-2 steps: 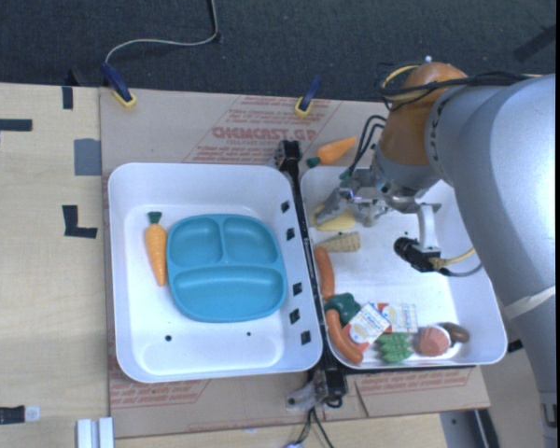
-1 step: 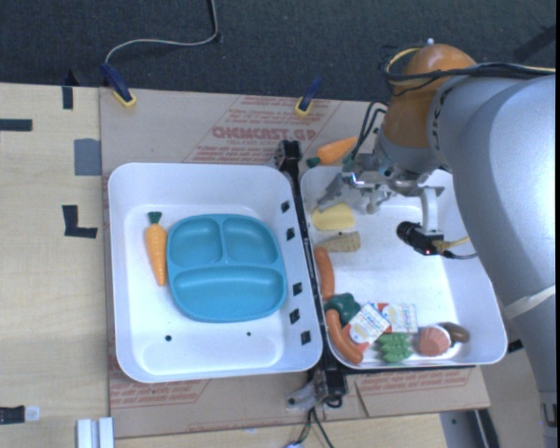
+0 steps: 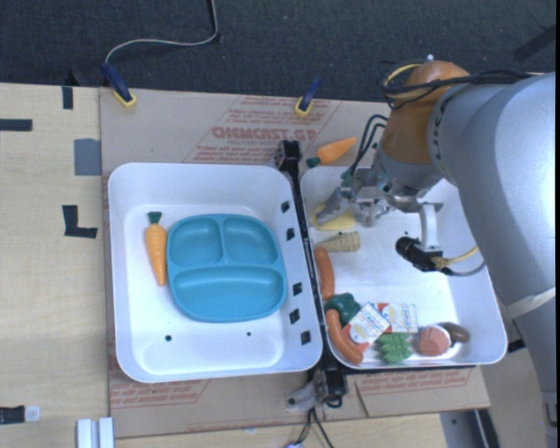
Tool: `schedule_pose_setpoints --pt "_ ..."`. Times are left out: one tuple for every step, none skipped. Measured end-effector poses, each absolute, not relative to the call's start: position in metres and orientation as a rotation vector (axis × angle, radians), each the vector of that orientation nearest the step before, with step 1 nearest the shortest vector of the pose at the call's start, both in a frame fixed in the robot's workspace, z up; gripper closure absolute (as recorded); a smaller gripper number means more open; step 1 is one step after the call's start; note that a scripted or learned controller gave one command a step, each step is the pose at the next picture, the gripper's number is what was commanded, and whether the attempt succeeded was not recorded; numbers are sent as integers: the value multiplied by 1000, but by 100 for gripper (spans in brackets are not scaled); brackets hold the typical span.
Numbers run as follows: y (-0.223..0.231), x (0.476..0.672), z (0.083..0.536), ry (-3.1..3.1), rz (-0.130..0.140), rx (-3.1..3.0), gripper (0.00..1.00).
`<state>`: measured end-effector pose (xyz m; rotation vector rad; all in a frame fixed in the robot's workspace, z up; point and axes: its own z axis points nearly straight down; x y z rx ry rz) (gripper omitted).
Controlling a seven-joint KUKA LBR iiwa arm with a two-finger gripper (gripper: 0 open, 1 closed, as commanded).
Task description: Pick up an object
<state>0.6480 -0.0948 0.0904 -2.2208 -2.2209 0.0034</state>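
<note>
Counter (image 3: 37, 250) carrying two white bins. Left bin (image 3: 131, 343) holding blue divided plate (image 3: 228, 266), toy carrot (image 3: 156, 248) lying beside it. Right bin (image 3: 467, 306) holding corn cob (image 3: 341, 242), sausage (image 3: 325, 271), snack packet (image 3: 369, 323), broccoli (image 3: 393, 346). Tool (image 3: 347, 203) hanging over pale yellow piece (image 3: 334, 220) at upper left of right bin; finger state impossible telling.

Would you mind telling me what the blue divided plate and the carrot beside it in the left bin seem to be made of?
The plate looks like moulded plastic with a matte finish: one even blue colour, rounded rim, soft-edged compartments. The carrot is probably a plastic toy: flat, uniform orange with a small neat green top, though the view is too coarse to rule out rubber or foam.
</note>
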Motion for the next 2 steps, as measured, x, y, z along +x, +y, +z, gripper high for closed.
schedule_pose_setpoints --pt "-96 668 95 -2224 1 -2219 0" --pt "-95 652 86 -2225 0 -2221 0"
